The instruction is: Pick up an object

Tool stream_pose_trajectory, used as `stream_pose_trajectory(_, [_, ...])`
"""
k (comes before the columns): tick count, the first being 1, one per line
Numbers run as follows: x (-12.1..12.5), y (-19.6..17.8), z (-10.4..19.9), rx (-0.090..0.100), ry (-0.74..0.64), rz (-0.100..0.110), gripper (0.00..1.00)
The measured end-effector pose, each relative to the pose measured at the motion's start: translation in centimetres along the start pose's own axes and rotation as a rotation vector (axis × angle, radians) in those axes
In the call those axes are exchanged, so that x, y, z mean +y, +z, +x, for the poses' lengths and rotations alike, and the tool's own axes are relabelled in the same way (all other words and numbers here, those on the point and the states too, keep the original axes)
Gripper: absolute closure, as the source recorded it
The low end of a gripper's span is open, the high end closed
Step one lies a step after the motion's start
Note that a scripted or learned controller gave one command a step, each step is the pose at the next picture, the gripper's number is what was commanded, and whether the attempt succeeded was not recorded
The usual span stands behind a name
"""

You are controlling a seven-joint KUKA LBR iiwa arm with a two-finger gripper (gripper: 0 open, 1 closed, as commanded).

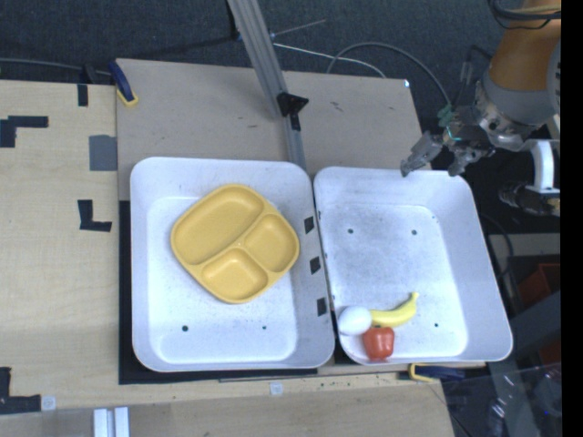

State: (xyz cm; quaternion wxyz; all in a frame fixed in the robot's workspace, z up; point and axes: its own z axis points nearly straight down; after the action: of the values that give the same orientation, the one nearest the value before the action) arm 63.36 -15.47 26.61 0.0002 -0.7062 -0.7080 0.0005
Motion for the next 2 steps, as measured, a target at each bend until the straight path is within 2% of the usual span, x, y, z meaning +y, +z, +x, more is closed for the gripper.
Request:
stream_pose_trajectory(1, [0.0, 0.0, 0.0, 0.000, 0.000, 0.000, 0.00])
stream_pose_trajectory(2, [0.6, 5.7, -0.6, -0.001, 0.001, 0.006, 0.00])
